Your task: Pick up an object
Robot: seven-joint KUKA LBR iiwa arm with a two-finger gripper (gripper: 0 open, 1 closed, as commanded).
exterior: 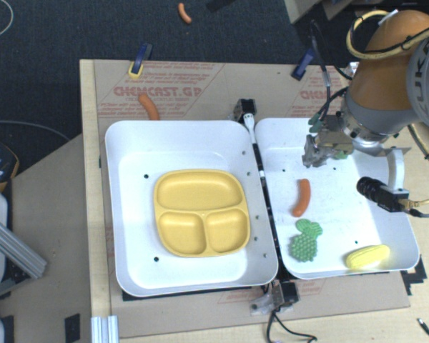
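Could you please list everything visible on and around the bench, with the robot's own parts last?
Bins: two, white, side by side on the bench.
Tray: one, yellow, three compartments, in the left bin.
Sausage: one, orange, middle of the right bin.
Broccoli: one, green, right bin, below the sausage.
Corn: one, yellow, near the right bin's lower right corner.
Loose sausages: two, orange, one on the board above the left bin, one on the floor.
Clamps: two, blue, board's top edge.
Arm: one, grey and orange, over the right bin.
Claw: one, grey, above the sausage.
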